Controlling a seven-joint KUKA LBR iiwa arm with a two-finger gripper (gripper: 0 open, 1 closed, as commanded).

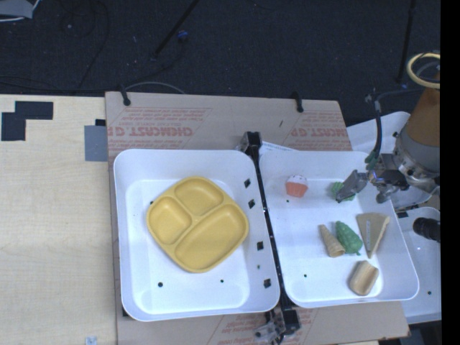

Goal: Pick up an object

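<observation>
Two bins, and so far you've got nothing picked, as far as I can judge. The left bin point(136, 192) carries a yellow divided plate point(198, 223) sitting flat in its middle. The right bin point(302, 293) has all the small stuff: a pink and white cupcake toy point(296, 187) toward the far left part, a tan cone point(330, 241) touching a green leafy piece point(349, 237) in the middle, a pale wedge point(373, 231) just right of those, and a beige bread-like lump point(364, 277) at the near right. Your gripper point(352, 187) hangs over the far right part of that bin, coming in from the right, and there's a small green thing point(336, 188) right at its tip. Is it open, closed, or grasping that green bit? I honestly can't tell, it's too small and dark there. So you shouldn't count it as a grab yet. What's left looks like pretty much the whole job: get a firm hold on one object and lift it clear of the bin floor.
</observation>
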